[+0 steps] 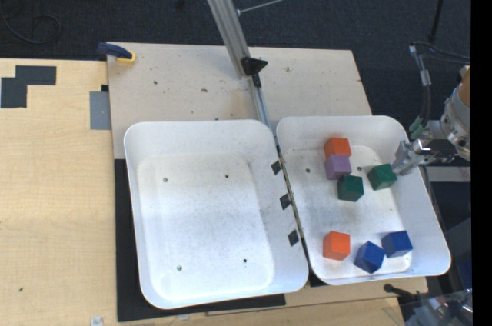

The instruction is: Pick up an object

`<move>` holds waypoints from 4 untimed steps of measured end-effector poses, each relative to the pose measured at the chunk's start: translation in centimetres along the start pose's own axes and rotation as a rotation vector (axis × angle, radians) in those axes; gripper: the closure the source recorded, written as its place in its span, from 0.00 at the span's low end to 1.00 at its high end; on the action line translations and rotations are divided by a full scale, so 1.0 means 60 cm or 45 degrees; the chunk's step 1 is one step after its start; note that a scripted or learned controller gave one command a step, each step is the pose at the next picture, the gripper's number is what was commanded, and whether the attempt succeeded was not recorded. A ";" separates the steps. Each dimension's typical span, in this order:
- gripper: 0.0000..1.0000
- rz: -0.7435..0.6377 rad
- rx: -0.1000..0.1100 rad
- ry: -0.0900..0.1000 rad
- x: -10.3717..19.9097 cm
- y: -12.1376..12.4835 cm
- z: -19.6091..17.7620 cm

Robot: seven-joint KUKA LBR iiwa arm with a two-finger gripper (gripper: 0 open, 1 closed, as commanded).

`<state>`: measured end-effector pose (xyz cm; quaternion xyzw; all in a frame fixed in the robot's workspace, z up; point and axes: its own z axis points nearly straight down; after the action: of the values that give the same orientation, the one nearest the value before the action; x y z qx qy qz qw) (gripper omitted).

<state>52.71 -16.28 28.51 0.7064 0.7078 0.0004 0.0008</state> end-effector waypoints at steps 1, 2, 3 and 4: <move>1.00 -0.003 0.005 0.004 0.087 0.017 0.013; 1.00 -0.002 0.004 0.003 0.161 0.063 0.015; 1.00 -0.003 0.009 0.003 0.249 0.086 0.044; 1.00 -0.002 0.007 0.002 0.331 0.119 0.075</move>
<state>59.84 3.62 24.00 0.7058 0.7084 -0.0009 -0.0018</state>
